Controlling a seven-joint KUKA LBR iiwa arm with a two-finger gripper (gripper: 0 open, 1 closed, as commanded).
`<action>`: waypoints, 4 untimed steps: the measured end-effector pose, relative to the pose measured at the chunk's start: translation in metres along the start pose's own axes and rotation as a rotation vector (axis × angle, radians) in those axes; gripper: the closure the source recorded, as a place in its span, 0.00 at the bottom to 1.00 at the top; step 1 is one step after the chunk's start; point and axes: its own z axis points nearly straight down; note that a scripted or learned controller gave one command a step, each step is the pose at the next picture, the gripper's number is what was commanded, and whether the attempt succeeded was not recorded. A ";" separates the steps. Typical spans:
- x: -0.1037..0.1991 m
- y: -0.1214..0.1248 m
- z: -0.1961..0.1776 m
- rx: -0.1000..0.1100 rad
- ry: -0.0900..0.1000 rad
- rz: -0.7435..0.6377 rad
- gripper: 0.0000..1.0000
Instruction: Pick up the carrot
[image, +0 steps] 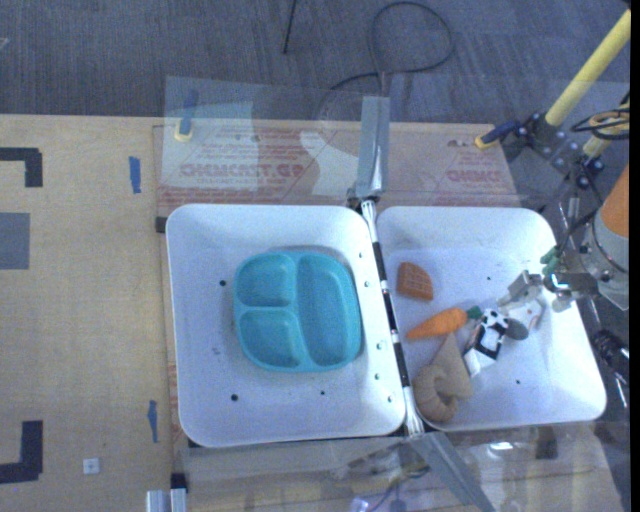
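Orange carrot (436, 323) lies seemingly just left of pincer (532, 300).

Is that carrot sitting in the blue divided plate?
No, the carrot lies on the floor of the right bin, next to a waffle-shaped toy, while the blue divided plate is in the left bin.

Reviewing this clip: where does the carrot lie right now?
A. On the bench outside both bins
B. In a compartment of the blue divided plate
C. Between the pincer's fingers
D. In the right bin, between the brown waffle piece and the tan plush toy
D: the carrot lies on the right bin floor, below the waffle piece and above the tan plush toy.
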 end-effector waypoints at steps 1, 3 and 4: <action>0.063 -0.006 0.058 0.000 0.000 -0.075 0.00; 0.067 0.038 0.105 -0.007 -0.002 -0.253 1.00; 0.116 0.072 0.011 -0.002 -0.002 -0.093 1.00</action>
